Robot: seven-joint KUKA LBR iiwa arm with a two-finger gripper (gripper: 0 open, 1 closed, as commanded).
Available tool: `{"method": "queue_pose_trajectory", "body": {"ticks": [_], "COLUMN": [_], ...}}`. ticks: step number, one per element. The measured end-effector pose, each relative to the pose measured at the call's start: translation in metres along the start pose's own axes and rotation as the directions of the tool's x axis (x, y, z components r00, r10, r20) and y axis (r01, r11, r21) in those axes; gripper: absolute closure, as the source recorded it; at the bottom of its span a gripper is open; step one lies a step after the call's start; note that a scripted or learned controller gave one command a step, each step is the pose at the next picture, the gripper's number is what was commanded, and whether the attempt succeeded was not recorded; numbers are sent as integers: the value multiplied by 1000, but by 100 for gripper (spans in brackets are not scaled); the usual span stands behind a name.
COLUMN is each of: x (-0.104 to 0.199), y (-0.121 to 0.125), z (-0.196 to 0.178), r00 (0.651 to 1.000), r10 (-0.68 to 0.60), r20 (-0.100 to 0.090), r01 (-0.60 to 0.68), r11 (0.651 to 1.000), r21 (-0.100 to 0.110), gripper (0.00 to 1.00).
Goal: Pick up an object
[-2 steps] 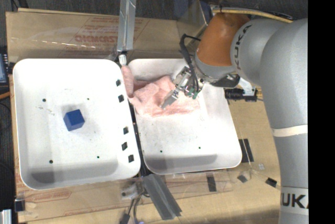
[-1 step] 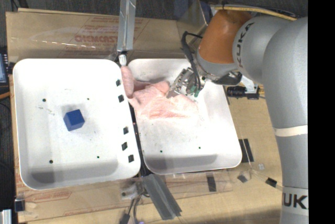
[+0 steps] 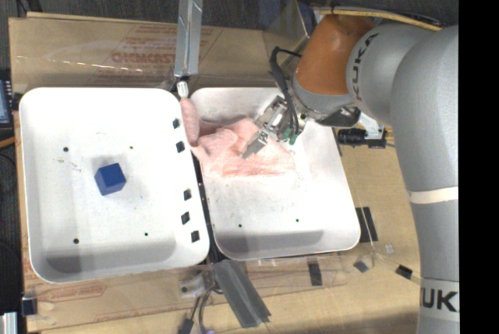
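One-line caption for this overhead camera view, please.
Gripper lowered onto pink cloth in right bin; blue cube sits in left bin.

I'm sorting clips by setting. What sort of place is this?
Probably a robotics lab's grasping test bench: an industrial arm reaches over two shallow white bins on a cardboard-covered bench, with simple test items, a blue cube and a pink cloth.

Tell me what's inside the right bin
A pink cloth lies crumpled in the right bin, toward its far left side. The gripper sits over the cloth's middle. Whatever lies under the cloth is covered.
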State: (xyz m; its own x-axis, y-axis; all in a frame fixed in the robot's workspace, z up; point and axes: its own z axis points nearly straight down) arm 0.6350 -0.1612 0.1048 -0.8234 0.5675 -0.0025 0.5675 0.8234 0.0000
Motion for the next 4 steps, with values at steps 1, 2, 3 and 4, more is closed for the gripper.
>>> {"method": "queue_pose_trajectory", "body": {"ticks": [1, 2, 3, 4], "x": [-1, -1, -1, -1], "y": [1, 1, 23, 23], "z": [-11, -11, -19, -19], "r00": [1000, 1000, 989, 989], "r10": [-4, -5, 146, 146], "r20": [2, 2, -1, -1], "r01": [4, 5, -146, -146], "r11": [1000, 1000, 989, 989], "r21": [0, 0, 0, 0], "gripper": [100, 0, 0, 0]}}
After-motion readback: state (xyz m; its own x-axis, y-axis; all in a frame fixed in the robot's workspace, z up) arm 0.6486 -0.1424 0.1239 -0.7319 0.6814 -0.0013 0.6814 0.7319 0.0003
